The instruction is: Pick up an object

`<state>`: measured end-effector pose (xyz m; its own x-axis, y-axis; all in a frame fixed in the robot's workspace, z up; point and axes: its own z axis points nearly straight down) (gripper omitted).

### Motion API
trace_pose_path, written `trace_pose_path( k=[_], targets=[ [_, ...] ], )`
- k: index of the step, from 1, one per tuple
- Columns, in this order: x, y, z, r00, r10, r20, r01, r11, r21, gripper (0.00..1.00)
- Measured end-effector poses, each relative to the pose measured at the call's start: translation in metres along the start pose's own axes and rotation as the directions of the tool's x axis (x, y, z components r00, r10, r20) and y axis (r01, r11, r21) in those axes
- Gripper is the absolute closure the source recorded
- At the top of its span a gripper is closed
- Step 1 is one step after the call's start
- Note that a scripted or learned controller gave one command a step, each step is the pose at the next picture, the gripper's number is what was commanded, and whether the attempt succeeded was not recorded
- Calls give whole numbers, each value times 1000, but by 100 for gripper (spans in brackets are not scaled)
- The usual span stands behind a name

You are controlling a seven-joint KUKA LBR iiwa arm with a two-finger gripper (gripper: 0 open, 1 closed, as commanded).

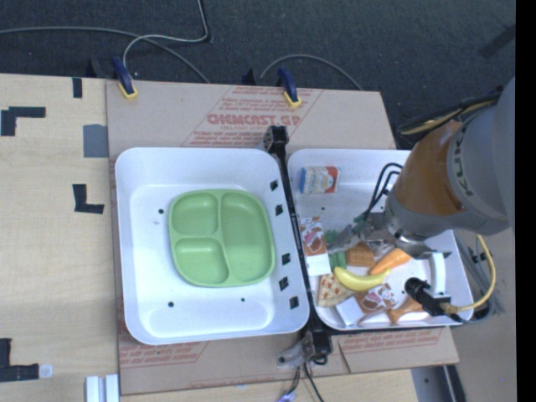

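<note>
Left bin (134, 224): green divided plate (222, 237) flat at centre, fully visible. Right bin (368, 159): far right side hidden under the grey arm (456, 182); several toy foods overlap, hard to tell apart. Bins sit on cardboard (251, 120) clamped to a wooden bench (50, 191); dark carpet beyond. Gripper (368, 239) low over the pile; open or closed cannot be told. Banana (358, 280) lies just below it, carrot (390, 262) beside, small carton (319, 179) well apart.

Arm (477, 166): bulky grey cylindrical links, orange band above wrist, black cable looped alongside, yellow cable near base.
</note>
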<state>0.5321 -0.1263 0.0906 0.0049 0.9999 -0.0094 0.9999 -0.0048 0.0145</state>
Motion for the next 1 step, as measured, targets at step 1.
trace_pose_path(
  k=[1],
  targets=[
    [3, 2, -11, 1000, -3, -4, 3, 1000, -3, 100]
  ],
)
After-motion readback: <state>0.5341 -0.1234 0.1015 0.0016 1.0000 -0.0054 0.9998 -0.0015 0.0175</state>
